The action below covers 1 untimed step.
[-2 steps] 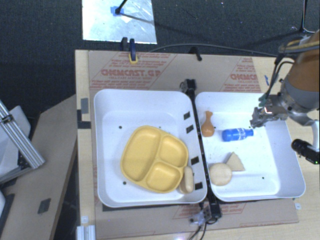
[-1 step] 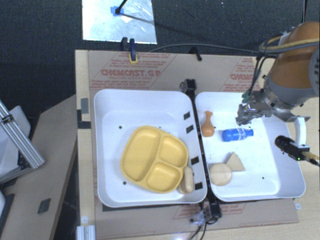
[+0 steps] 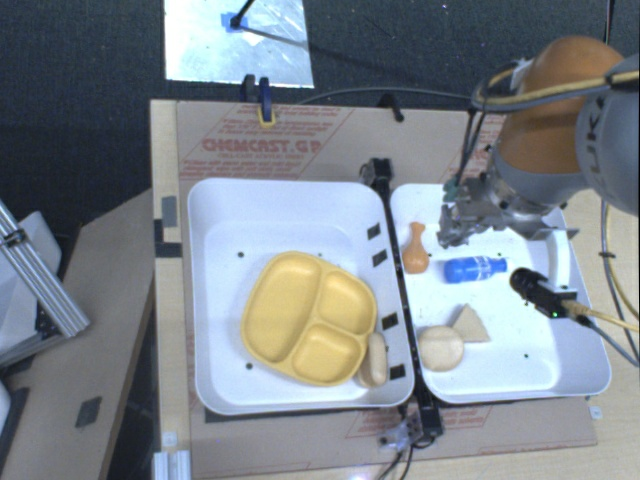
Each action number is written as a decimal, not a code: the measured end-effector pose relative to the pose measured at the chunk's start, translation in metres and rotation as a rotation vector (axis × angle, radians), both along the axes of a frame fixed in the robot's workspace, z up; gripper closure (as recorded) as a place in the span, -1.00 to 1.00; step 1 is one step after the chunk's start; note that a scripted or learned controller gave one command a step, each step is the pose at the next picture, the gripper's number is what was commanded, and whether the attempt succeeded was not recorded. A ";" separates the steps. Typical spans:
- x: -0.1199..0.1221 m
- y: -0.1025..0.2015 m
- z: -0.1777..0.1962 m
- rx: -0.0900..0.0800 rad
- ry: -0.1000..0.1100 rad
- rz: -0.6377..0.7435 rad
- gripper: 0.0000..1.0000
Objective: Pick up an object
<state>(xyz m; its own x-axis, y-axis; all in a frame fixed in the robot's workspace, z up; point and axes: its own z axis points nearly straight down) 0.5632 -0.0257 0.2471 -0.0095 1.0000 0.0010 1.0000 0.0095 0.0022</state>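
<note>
Bottle (image 3: pixel 474 268) beside tool (image 3: pixel 456 230), fingertips indistinct

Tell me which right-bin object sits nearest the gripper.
The small orange bowling-pin-shaped toy, just left of the gripper; the blue plastic bottle lies slightly farther.

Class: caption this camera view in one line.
Gripper hovers above blue bottle in right bin; yellow tray fills left bin.

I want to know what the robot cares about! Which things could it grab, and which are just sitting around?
Could be grabbed, in the right bin by the gripper:
blue bottle
orange toy
round tan piece
tan wedge

Just sitting around, in the left bin:
yellow tray
small tan piece
</note>
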 end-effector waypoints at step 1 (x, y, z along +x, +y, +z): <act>0.008 0.044 -0.009 0.000 0.000 0.000 1.00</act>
<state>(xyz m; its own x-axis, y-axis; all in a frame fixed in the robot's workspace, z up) 0.5715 0.0184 0.2382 -0.0090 1.0000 0.0014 1.0000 0.0090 0.0022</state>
